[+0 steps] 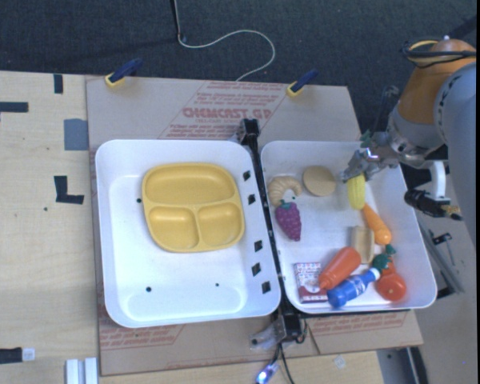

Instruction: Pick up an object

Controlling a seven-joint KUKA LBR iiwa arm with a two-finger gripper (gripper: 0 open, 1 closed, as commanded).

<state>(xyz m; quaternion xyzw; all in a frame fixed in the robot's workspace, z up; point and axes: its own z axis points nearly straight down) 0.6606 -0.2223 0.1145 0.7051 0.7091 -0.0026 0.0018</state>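
The right bin (400, 189) holds several toy foods. Among them are a yellow corn cob (356, 192), a tan round bun (319, 181), a croissant (285, 187) and purple grapes (290, 220). Nearer the front lie an orange carrot (376, 224), a beige block (358, 242), a larger orange-red carrot (339, 267), a blue bottle (354, 287) and a red fruit (391, 285). My gripper (362, 165) hangs at the bin's far right, just above the top end of the corn cob and right of the bun. Nothing is visibly held in it.
The left bin (120, 238) holds a yellow divided plate (194, 206). A red-and-white card (306, 278) lies at the front of the right bin. A black divider (260, 214) runs between the bins. The arm's grey body (456, 134) stands over the right rim.
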